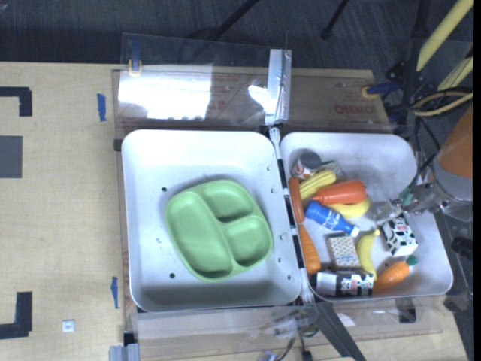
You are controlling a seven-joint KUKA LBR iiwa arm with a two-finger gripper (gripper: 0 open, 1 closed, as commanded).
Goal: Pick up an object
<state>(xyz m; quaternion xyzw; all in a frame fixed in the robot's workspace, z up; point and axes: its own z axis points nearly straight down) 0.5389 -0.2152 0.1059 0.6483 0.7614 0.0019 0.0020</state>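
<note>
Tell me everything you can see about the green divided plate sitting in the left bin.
The green divided plate is pale green, looks like smooth plastic, and has rounded corners with a raised rim. Ridges split it into three compartments: one long one along its left side and two smaller ones on its right. It lies flat and right side up, turned at a slant, near the middle of the shallow white left bin. It rests on the bin's floor, apart from the walls.

arm (460, 164): enters from right, orange band visible | pincer (396, 210): low, fingers unclear
</note>
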